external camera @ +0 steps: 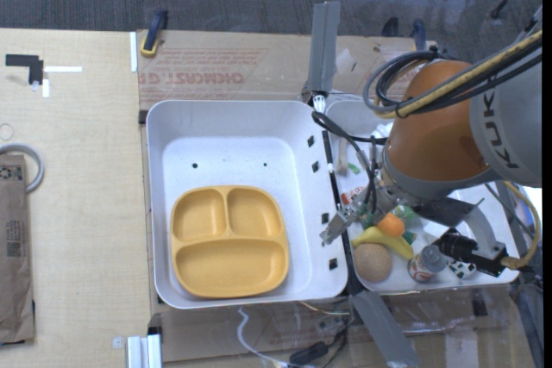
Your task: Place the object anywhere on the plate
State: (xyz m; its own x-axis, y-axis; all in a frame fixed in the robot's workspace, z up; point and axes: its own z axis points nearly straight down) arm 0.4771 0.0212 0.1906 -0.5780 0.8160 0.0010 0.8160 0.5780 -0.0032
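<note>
Here, in the camera view, the arm [448, 134] is reaching into the right bin [349, 112], and its gripper [366, 211] is hanging over a heap of small things: a banana [388, 242], an orange ball [391, 225] and a brown ball [373, 262]. Whether it is gripping anything, I cannot tell. The yellow plate [229, 241] is lying in the left bin [172, 121], well apart. I think the arm should be lifting straight up before crossing the wall between the bins.
</note>
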